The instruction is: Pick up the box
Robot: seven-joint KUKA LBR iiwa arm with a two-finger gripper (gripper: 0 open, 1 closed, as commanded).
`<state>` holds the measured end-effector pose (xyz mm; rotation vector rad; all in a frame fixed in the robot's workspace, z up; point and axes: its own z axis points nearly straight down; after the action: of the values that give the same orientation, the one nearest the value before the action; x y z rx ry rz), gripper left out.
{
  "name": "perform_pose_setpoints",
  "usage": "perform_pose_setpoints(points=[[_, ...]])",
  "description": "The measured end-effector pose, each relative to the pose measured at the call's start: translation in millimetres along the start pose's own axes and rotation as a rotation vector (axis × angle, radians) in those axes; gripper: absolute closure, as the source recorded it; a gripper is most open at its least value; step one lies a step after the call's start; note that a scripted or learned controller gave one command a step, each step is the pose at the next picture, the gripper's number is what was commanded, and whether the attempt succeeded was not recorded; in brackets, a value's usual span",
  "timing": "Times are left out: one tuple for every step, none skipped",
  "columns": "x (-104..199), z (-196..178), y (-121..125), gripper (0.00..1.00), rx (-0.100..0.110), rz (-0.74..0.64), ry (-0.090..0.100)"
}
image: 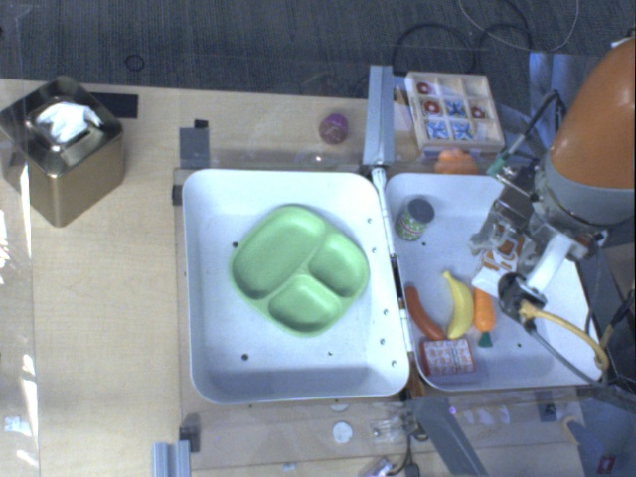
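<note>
Camera view: the arm reaches in from the right over the right bin (397,192), 1 of 2 on the bench. Its gripper (505,229) hangs above the bin's right-hand middle. Just on its near-left side, touching or almost touching it, lies the box (500,255), a small orange-and-white carton, partly covered by the gripper's metal. How wide the gripper stands, and whether it has hold of anything, I cannot tell; the wrist hides that.

The box seems to lie with its long axis running far to near, slightly tilted, though too little of it shows to be sure. So the move likely turns on a short drop and a slight shift toward near-left, with the grip closing across the narrow left-right width.

A banana (458,304) and a carrot (483,311) lie just near-left of the box, close enough to get nudged. A can (414,219) stands well apart at far left. A red packet (449,356) rests at the near edge.
</note>
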<state>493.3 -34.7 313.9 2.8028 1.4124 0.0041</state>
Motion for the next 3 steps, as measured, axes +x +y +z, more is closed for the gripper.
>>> perform_pose_setpoints(points=[[16,109,-19,1.00,0.006,0.272,-0.004],[14,87,-7,1.00,0.003,-0.460,0.001],[11,76,-14,1.00,0.002,-0.419,0.000]])
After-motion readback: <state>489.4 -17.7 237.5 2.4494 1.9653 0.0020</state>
